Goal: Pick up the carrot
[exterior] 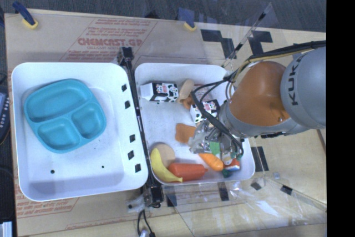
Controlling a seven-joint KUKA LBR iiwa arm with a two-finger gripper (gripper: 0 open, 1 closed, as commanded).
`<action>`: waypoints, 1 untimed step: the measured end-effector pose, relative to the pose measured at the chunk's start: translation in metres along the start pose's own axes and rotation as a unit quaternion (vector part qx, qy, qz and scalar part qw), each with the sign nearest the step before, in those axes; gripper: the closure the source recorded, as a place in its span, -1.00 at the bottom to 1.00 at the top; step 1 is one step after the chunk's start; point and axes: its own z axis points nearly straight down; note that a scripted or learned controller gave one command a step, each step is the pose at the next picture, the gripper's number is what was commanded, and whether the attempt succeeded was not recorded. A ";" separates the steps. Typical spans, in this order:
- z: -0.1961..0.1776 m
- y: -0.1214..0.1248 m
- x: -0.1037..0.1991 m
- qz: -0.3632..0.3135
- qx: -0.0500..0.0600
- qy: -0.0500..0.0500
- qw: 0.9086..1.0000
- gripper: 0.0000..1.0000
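The carrot is a short orange piece with a bit of green by its upper end. It lies near the front right corner of the right bin. My gripper hangs low just above and to the left of the carrot, close to its upper end. The grey arm and its orange band reach in from the right. I cannot make out whether the gripper touches the carrot.
A banana, a red sausage-like piece and a tan round piece lie left of the carrot. An orange chip, a milk carton and small packets sit farther back. A blue divided plate lies in the left bin.
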 end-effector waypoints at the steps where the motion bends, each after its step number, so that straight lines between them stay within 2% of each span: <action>1: 0.025 0.002 0.012 -0.106 -0.002 0.013 0.994 1.00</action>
